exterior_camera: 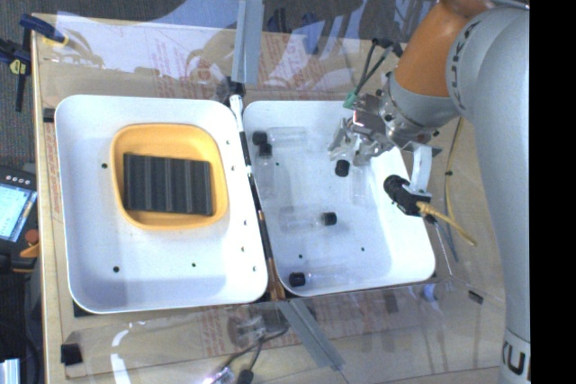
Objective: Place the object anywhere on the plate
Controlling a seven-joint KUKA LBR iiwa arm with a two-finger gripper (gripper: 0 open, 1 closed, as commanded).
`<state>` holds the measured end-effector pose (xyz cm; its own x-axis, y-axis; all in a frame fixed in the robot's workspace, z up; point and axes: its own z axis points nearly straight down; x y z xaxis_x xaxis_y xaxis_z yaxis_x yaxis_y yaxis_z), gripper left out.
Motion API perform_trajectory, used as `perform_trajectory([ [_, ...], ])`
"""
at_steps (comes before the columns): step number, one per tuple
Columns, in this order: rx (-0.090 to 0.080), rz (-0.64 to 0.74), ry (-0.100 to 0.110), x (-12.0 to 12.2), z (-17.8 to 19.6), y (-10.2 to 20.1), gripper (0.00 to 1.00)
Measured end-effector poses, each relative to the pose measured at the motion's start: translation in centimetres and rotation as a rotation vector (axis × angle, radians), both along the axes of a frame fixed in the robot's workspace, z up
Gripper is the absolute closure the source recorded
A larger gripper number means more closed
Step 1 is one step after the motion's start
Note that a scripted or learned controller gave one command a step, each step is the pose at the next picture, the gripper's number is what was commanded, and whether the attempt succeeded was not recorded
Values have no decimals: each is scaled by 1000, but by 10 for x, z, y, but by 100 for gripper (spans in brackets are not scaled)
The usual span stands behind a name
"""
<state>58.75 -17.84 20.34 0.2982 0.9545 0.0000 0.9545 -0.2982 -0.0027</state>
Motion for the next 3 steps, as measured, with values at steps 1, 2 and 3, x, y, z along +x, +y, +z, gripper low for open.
perform_trajectory([
  [1, 0, 74, -2, 23, 10, 26, 100],
  [2, -1, 313, -2, 13, 59, 50, 100],
  [3, 2, 628, 1, 29, 34, 69, 100],
])
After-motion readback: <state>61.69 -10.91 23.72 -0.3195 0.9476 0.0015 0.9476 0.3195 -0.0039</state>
